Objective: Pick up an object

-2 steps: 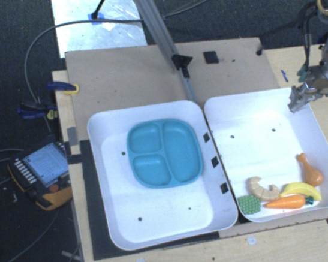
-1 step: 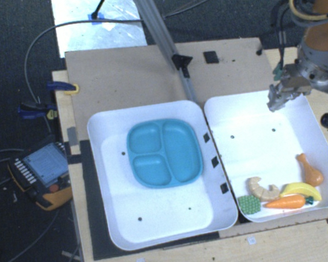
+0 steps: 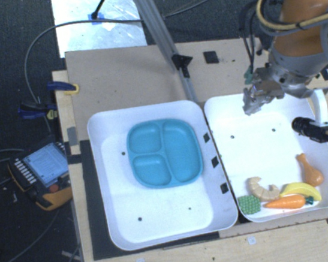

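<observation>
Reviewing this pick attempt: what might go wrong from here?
1. The toy foods, banana, carrot and shrimp-like piece, lie touching in the right bin's near corner, so the hand may grab two or slip.
2. They hug the bin wall, which could block a finger.
3. The hand sits over the far end, away from them.
</observation>
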Controlling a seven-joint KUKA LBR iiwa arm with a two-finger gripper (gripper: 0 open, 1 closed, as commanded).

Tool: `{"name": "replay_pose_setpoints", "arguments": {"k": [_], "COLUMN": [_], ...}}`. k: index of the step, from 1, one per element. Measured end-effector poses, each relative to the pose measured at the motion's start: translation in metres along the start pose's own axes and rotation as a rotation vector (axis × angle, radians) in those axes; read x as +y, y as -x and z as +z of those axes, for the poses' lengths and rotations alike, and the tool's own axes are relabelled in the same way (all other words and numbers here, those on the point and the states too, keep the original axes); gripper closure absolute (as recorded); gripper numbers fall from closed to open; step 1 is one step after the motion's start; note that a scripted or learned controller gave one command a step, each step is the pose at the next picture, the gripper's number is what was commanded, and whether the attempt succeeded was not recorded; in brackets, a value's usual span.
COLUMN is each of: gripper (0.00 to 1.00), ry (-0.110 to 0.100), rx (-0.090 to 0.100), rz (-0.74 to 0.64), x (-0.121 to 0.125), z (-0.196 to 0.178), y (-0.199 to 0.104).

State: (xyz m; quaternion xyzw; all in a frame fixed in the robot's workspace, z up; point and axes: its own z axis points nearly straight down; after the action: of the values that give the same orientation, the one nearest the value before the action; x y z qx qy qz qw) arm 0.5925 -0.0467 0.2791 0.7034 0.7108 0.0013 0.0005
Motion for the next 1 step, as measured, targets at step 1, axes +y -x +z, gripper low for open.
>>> {"name": "replay_pose_setpoints", "arguments": {"k": [1], "gripper": [1.0], "ry": [-0.001], "rx": [-0.001], "rz": [0.002], "x": [0.0128], "z": [0.0225], "y": [-0.0499]}}
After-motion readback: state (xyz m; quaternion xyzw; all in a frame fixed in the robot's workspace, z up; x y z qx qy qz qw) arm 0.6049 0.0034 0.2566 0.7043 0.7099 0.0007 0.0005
